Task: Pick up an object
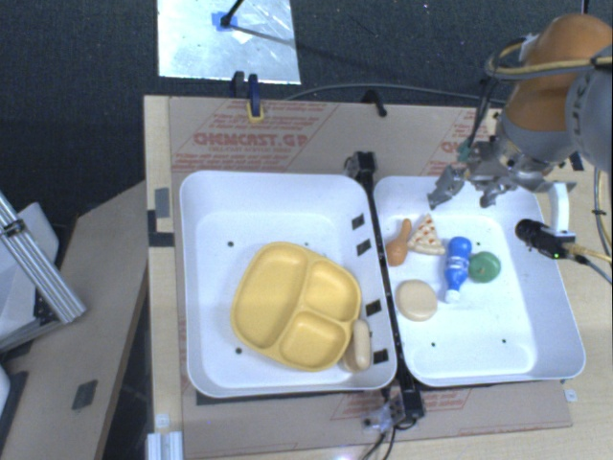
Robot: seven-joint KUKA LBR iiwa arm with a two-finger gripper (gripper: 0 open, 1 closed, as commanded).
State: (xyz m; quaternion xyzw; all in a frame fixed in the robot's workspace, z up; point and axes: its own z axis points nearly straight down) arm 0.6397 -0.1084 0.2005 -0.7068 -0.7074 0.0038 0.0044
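Nearest us, a tan bread-like piece [360, 344] lies against the near right edge of the yellow divided plate [295, 305] in the left bin [206, 257], while the right bin [536, 343] holds the likelier targets clustered toward its far left: a beige round piece [417, 300], a blue bottle [457, 267] touching a green ball [485, 266], a pizza slice [426, 237] and an orange drumstick-like piece [399, 244]. Over that bin's far edge we see the gripper [472, 189] hanging with its two fingers spread apart and nothing between them, which we judge a ready stance above the cluster, no object yet chosen.
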